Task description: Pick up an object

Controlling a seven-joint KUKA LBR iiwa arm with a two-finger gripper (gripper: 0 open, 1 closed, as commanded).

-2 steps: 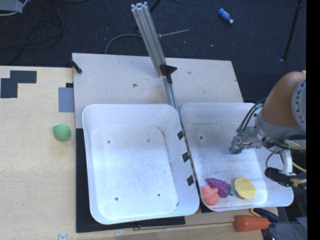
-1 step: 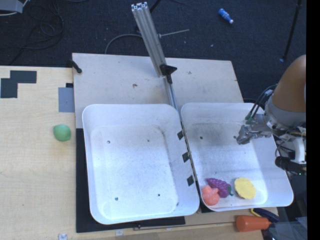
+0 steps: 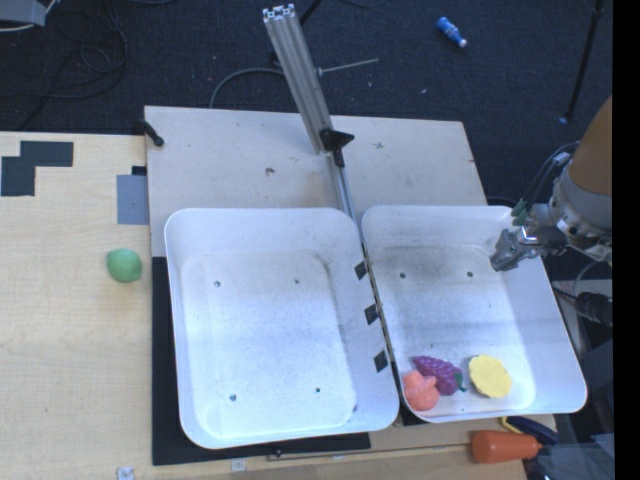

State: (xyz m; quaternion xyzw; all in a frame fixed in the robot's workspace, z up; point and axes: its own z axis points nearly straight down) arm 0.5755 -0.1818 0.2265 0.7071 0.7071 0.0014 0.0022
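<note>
In the right bin (image 3: 440,268), three small objects lie along the near edge: a purple grape cluster (image 3: 437,371), an orange-pink piece (image 3: 421,391) and a yellow round piece (image 3: 489,376). My gripper (image 3: 506,251) hangs over the right bin's far right side, well above and behind those objects, with nothing seen in it. The arm comes in from the right edge.
The left bin (image 3: 260,318) sits beside the right one. A green ball (image 3: 124,265) rests on the wooden bench at the left. An orange item (image 3: 505,445) lies outside the right bin's near edge. A slanted aluminium post (image 3: 305,78) stands behind the bins.
</note>
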